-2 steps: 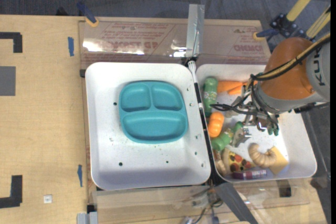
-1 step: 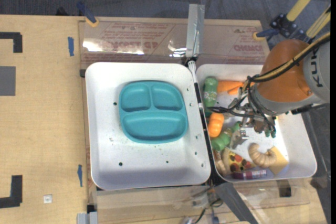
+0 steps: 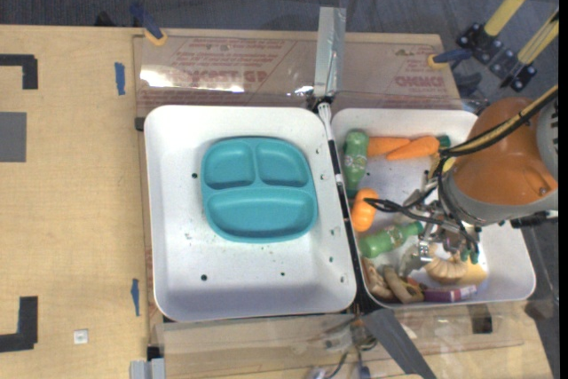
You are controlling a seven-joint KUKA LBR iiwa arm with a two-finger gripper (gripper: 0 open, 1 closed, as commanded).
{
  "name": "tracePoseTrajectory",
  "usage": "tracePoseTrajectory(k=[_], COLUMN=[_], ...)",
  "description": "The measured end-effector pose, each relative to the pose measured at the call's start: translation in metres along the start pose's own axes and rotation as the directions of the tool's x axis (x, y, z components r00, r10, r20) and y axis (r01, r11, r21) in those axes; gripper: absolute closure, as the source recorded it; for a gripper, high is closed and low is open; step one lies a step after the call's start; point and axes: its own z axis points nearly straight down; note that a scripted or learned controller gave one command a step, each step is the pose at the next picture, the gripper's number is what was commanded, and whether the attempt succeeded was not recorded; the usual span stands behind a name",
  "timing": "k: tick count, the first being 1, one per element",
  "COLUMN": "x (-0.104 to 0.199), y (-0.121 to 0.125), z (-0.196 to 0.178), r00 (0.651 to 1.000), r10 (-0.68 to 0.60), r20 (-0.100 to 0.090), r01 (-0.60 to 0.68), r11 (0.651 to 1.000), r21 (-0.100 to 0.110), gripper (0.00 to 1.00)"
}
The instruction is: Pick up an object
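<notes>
Landmark: the right bin (image 3: 519,275), holding the clutter of toy food.
Arm: its orange band (image 3: 506,164) hangs over the right bin's middle.
Hand (image 3: 441,246): low among cables above the pile; released or clenched, cannot tell.
Objects: carrots (image 3: 404,146) and a green bottle (image 3: 356,151) at the bin's far left; an orange piece (image 3: 364,214) and green vegetable (image 3: 387,239) on the left; tan and purple pieces (image 3: 444,275) along the near wall.
Left bin: holds a teal divided plate (image 3: 258,188).
Risk: crowded items may slip or lift together, judging by the tight pile.
</notes>
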Motion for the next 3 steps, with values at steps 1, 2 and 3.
tracePoseTrajectory(k=[1, 2, 3], x=[-0.059, -0.055, -0.086], y=[0.027, 0.022, 0.032], z=[0.001, 0.001, 0.002], r00=[0.988, 1.000, 0.993], r10=[-0.157, 0.002, -0.122], r20=[-0.001, -0.004, -0.003], r01=[0.157, -0.002, 0.122], r11=[0.988, 1.000, 0.993], r21=[0.001, 0.000, 0.001], gripper=[0.00, 0.00, 0.00])
